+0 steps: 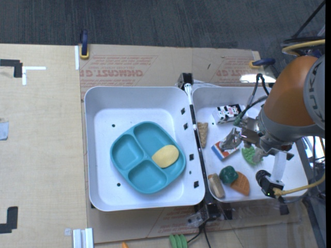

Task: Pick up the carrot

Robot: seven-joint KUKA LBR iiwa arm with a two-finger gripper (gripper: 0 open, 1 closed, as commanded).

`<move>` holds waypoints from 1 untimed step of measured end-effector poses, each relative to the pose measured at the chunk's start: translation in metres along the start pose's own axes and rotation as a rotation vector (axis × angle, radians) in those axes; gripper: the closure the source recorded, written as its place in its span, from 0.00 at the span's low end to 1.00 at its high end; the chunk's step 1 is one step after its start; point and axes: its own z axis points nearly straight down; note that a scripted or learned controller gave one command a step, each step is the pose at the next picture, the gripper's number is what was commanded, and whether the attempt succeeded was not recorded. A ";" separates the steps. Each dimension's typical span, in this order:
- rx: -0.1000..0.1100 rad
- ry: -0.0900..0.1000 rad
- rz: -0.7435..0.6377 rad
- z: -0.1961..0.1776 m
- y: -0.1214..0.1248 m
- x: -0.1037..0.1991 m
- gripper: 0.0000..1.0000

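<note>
Nearest you, along the front wall of the right bin (289, 203), you have the carrot (241, 183): an orange wedge lying flat, its green top (228, 175) touching it on the left, and a brown oblong item (216, 185) just beside that at the bin's near-left corner. The carrot lies free, apart from the gripper. In the left bin (98, 154) you have a blue divided tray (147, 156), set at a slant, with a yellow oval item (165, 156) in its right compartment. Next back in the right bin, you find a red, white and blue packet (226, 149), a pale green item (252, 154) under the arm, and a tan wedge (202, 133) against the left wall. The gripper (237, 137) hangs over the packet, just above the carrot's row; you cannot tell from here how it is set. Farther back lies a black-and-white patterned item (228, 112). Farthest, the bench (41, 138) carries brown cardboard (139, 66) behind both bins.
</note>
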 end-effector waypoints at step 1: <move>0.002 0.000 0.108 0.016 -0.021 0.053 0.00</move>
